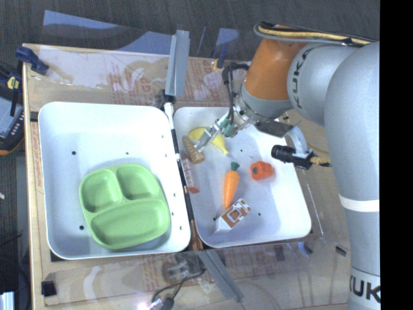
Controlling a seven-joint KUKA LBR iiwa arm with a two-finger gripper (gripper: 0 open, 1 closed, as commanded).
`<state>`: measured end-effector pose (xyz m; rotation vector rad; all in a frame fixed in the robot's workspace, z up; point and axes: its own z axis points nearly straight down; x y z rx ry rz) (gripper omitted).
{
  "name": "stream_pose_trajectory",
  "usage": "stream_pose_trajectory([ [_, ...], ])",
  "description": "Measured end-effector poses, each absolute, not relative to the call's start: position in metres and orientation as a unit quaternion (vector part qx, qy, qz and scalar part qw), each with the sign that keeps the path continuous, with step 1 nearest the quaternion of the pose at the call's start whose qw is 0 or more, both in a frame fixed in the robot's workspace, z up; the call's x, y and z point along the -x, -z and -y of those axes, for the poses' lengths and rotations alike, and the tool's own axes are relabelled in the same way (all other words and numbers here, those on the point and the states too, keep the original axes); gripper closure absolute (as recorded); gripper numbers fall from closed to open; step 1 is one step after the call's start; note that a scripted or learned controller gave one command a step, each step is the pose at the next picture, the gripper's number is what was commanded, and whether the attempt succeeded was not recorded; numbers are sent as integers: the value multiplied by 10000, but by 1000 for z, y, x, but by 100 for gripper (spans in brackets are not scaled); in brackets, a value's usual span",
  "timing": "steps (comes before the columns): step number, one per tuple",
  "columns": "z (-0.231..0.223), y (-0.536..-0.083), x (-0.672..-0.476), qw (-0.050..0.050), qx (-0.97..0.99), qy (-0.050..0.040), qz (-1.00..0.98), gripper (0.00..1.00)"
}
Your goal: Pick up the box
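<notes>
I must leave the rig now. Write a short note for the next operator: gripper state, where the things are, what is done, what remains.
Gripper: low in the right bin, at its upper left, by a yellow item and a brown item. I cannot tell whether it grips anything.
Box: lying in the right bin near the front edge, just below the carrot. Not near the gripper.
Other things: an orange-red item in the right bin; a green divided plate in the left bin.
Done: nothing visible.
Left: move to the box, grasp, lift.
</notes>
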<state>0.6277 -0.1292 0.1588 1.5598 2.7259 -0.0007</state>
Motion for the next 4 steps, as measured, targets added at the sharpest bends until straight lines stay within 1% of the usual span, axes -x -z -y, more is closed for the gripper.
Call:
stream_pose_trajectory([
  [1, 115, -99, -585, 12, -5405, 23, -8413, 0],
  [2, 114, -109, -586, 11, -5384, 20, -8427, 100],
  [3, 113, -109, -586, 12, -5383, 21, -8428, 0],
  [4, 116, -93, -557, 16, -6091, 16, -7931, 0],
])
